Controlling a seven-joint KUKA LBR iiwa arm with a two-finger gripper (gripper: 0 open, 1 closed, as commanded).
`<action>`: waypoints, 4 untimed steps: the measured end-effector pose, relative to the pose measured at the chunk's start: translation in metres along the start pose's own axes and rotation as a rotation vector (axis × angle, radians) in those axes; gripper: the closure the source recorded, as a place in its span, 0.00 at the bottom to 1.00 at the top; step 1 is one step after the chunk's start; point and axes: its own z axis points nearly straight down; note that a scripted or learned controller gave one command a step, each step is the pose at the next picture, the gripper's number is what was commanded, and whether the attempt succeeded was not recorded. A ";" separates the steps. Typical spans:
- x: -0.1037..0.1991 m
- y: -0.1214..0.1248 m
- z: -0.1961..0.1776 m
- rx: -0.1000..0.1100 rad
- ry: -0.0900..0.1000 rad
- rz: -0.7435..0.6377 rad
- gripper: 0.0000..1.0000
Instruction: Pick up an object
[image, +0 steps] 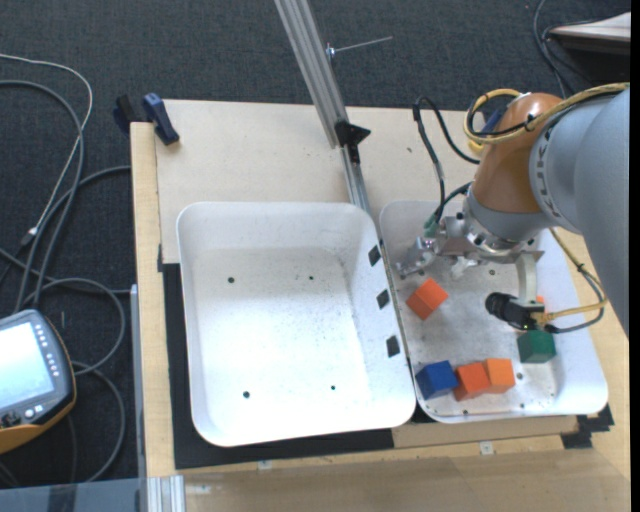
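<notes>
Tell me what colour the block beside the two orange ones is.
Blue block, clearest in the camera view, front of the right bin.

Bright, even overhead light; soft focus

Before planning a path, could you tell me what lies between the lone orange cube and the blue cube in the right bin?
In the camera view, only bare bin floor separates the lone orange cube from the blue cube.

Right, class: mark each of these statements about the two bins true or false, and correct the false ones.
1. The blue block lies in the right bin. True.
2. The green block lies in the left bin. False: it lies in the right bin.
3. Two orange blocks sit side by side next to the blue one. True.
4. The arm reaches over the left bin. False: it is over the right bin.
</notes>
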 end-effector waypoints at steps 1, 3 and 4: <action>0.048 0.026 -0.095 -0.010 0.000 -0.005 0.00; -0.002 -0.008 -0.005 0.010 -0.001 0.005 0.00; 0.012 -0.041 -0.095 -0.008 -0.001 -0.001 0.00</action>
